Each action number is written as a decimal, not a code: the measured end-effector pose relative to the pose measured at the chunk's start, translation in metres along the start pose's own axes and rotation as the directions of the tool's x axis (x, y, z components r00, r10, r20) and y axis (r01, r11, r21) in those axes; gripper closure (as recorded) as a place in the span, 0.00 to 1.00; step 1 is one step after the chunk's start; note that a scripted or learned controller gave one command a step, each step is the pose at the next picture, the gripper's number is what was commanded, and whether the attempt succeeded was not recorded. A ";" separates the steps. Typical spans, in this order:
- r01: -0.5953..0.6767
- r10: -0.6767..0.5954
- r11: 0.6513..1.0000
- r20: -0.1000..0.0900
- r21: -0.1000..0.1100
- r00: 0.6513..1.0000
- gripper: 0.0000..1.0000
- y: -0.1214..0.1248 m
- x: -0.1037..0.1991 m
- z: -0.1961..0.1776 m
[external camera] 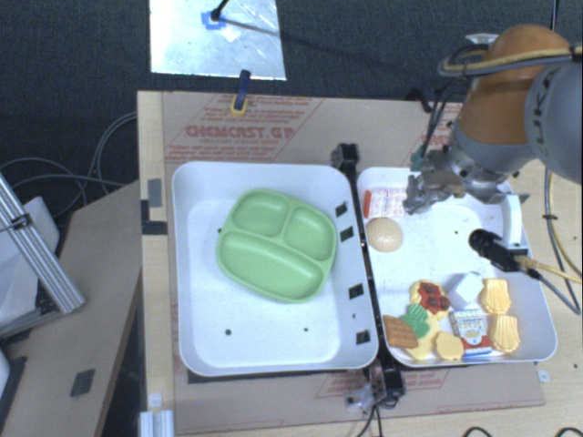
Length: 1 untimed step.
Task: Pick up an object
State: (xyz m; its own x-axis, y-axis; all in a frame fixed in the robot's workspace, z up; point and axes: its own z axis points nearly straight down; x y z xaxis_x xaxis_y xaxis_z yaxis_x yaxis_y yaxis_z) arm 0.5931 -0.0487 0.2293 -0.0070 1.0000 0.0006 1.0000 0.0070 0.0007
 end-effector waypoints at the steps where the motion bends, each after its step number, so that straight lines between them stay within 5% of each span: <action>1: 0.001 -0.001 1.000 -0.001 0.002 1.000 1.00 -0.035 0.042 -0.007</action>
State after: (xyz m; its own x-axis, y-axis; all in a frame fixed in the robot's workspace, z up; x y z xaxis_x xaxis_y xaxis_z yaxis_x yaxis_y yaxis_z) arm 0.5575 -0.0065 0.2363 -0.0079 1.0000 0.0015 1.0000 0.0079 -0.0011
